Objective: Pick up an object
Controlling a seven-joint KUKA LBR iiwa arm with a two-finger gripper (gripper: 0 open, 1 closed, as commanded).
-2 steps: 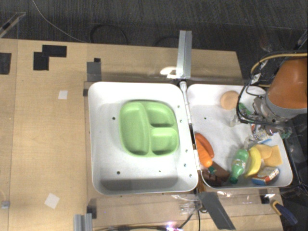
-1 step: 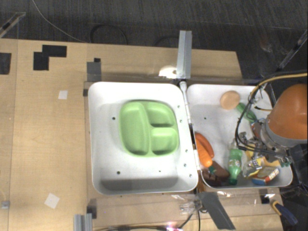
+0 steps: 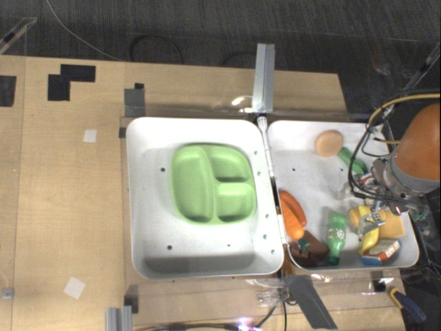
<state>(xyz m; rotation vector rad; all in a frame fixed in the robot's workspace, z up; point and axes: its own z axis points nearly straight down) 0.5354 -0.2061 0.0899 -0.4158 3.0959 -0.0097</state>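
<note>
Step in hand, by judgement: approach/descent over right bin [image 3: 303,133], no grasp visible.
Near right corner: yellow pieces [image 3: 371,238] in small heap, one with red-blue end, under gripper [image 3: 375,216]; likely target.
Finger state: cannot tell, wrist and cables mask them.
Near left of same bin: green bottle [image 3: 335,234], brown lump [image 3: 310,249], orange carrot [image 3: 293,214].
Far: tan ball [image 3: 329,143].
Left bin [image 3: 148,185]: green divided tray [image 3: 211,183].
Next move calls for closing on one piece, clear of neighbours.

Bright overhead light, soft shadows, slight blur.
</note>
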